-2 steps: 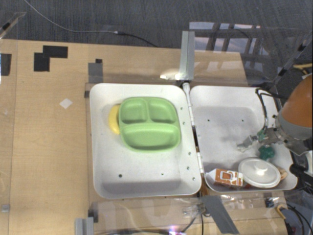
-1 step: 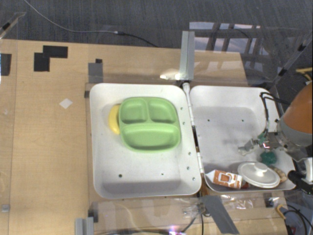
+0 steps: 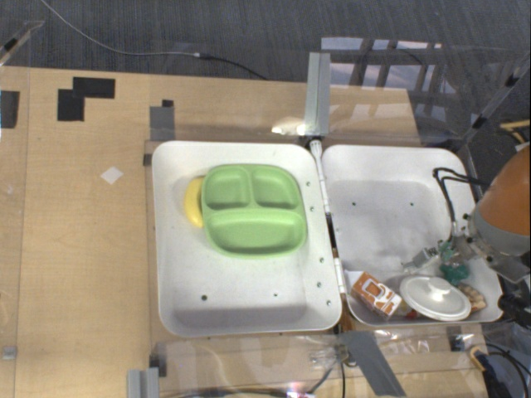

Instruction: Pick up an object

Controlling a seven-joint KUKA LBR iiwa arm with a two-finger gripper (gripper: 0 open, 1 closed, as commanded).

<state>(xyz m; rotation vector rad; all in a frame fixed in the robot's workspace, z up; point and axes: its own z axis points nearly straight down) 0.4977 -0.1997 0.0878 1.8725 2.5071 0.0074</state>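
Note:
The right bin point(image 3: 373, 181) holds its objects in the near right corner. An orange and white box point(image 3: 373, 295) lies by the front wall. A white round lid-like dish point(image 3: 435, 298) sits to its right, with a small brown piece point(image 3: 475, 298) beside it. A small teal object point(image 3: 453, 269) lies just behind the dish. My gripper point(image 3: 438, 257) hangs low over this corner, right at the teal object, below the arm's orange band point(image 3: 508, 199). In the left bin point(image 3: 191, 297) a green divided plate point(image 3: 252, 210) rests over a yellow object point(image 3: 192, 203).
A metal post point(image 3: 318, 94) stands behind the divider between the bins. Black cables point(image 3: 452, 191) run along the right bin's right side. Wooden bench top point(image 3: 75, 247) spreads to the left of the bins.

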